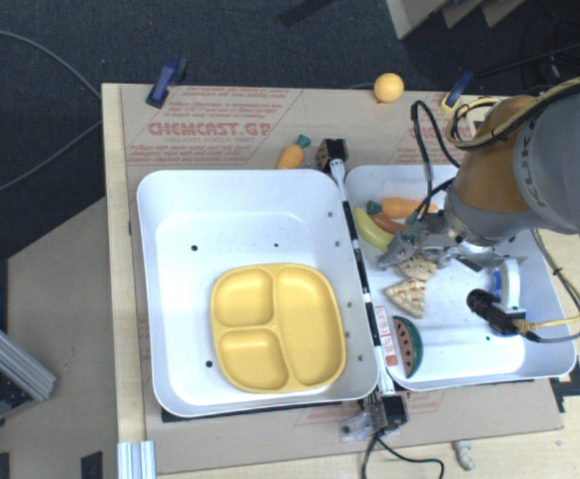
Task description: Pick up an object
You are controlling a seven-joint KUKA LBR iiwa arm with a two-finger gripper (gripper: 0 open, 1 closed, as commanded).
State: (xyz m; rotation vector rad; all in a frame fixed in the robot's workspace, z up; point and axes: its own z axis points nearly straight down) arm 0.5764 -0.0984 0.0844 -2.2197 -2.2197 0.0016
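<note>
bench board (220,128), upper left of frame | red print "CHEMCAST GP" | smaller red lines too blurred to read

Two bins set side by side on bench (220,128); divided tray (278,325) laid in left bin (170,218); banana (371,230), pizza slice (407,295) and watermelon slice (405,344) placed in right bin (489,362); ball (388,87) left behind bins

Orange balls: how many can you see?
1. The small round orange ball sits on the brown board beyond the right white bin, outside both bins. The arm could hide others.
</note>
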